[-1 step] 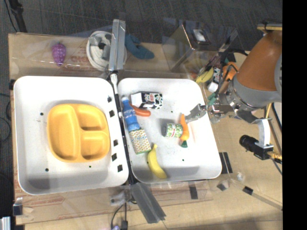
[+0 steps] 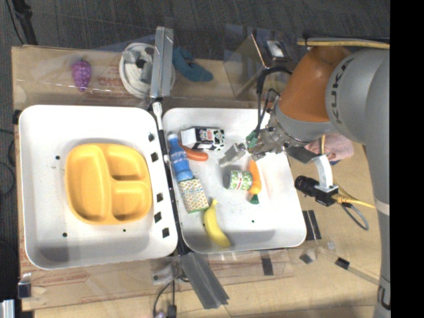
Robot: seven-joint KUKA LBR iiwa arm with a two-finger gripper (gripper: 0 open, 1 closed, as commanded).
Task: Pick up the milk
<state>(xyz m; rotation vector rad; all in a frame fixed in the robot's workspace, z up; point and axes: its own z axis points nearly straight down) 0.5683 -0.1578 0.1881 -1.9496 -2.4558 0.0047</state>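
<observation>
Camera view — milk in right bin, jaws indistinct.

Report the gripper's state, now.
Gripper: over the right bin, right of the milk, holding nothing; whether it is open or closed cannot be told.

floor: dark grey carpet | bench: pale wood (evenly lit)
</observation>
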